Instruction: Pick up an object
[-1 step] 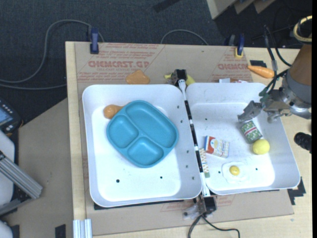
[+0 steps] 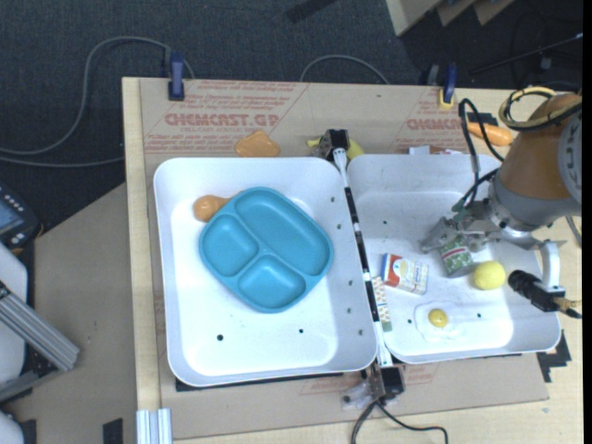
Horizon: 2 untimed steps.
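Arm (image 2: 536, 169) reaches in from right, wrist bent down over right bin (image 2: 407, 188). Gripper (image 2: 456, 244) low above small can (image 2: 457, 259), beside lemon (image 2: 488, 275). Jaws' state: cannot tell.

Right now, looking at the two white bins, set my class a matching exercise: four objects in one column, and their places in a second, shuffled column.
Objects:
1. blue divided plate
2. yellow lemon
3. toy fried egg
4. small orange object

Places:
A. right bin, near its front edge
B. middle of the left bin
C. left bin, tucked behind the plate's upper-left edge
D. right bin, just below the gripper

Pairs: 1-B, 2-D, 3-A, 4-C
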Tool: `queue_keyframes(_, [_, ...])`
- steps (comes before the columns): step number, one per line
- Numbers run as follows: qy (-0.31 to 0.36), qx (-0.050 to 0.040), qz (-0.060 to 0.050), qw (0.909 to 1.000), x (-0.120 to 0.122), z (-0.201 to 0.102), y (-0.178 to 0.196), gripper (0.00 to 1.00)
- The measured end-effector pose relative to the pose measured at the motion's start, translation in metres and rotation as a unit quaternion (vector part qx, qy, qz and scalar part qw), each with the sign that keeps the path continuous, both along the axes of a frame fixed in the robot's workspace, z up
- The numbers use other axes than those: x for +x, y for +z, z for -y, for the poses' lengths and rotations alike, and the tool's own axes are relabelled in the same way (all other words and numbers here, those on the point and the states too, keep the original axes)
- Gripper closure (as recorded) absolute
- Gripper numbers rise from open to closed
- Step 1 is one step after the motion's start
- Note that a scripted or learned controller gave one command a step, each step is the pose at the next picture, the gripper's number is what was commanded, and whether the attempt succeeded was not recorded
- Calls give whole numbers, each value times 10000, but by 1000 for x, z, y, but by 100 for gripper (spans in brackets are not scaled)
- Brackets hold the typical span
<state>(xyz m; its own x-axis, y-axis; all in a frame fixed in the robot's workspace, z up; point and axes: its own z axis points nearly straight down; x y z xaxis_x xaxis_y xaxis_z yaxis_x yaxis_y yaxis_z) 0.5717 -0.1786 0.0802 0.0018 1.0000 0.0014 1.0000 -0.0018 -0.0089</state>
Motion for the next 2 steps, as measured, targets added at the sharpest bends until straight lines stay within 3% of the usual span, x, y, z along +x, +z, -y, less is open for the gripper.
queue_keyframes(1, [5,-13,58,10000,3,-1,19,100])
queue_keyframes(2, [5,-13,52,10000,2,-1,18,0])
